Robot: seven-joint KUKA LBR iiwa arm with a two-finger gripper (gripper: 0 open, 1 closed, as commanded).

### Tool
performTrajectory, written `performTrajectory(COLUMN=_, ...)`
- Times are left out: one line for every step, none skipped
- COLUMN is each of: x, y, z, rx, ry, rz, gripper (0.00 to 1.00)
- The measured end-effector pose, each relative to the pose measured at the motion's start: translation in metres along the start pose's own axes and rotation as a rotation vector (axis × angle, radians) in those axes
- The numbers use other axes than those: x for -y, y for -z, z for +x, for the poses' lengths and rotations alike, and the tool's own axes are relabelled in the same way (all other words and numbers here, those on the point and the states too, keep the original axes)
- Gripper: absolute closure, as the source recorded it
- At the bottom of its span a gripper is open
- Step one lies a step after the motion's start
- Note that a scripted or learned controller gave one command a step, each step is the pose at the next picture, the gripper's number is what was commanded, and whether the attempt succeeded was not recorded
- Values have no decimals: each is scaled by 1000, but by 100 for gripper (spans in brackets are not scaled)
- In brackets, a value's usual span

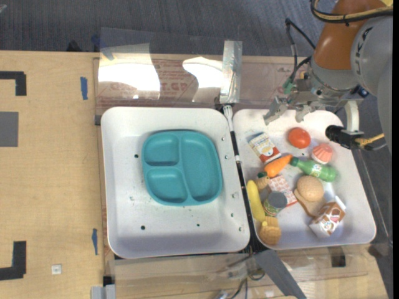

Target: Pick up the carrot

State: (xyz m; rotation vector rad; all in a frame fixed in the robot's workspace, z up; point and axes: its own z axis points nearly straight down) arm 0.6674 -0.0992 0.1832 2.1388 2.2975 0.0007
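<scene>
The orange carrot (277, 165) lies tilted in the left middle of the right bin (365, 226), among other toy foods. It touches a white packet (262, 145) at its upper left and a green bottle (317, 170) at its right. My gripper (287, 113) hovers over the bin's far edge, above and slightly right of the carrot and well apart from it. Its fingers (272, 115) stand open with nothing between them.
A red tomato (299, 137), a pink piece (322, 153), a bread roll (310, 190), a carton (328, 218), a can (274, 202), a yellow banana (254, 199) and a brown cookie (270, 231) crowd the right bin. The left bin (118, 185) holds a teal divided plate (182, 167).
</scene>
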Motion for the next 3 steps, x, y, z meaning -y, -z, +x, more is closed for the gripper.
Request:
performTrajectory(x=46, y=-81, z=-35, rx=5, ry=103, rz=-13, gripper=0)
performTrajectory(x=87, y=-84, z=2, rx=6, ry=-47, rz=-31, gripper=0)
performTrajectory(x=85, y=-73, z=4, rx=0, ry=-46, rz=-33, gripper=100)
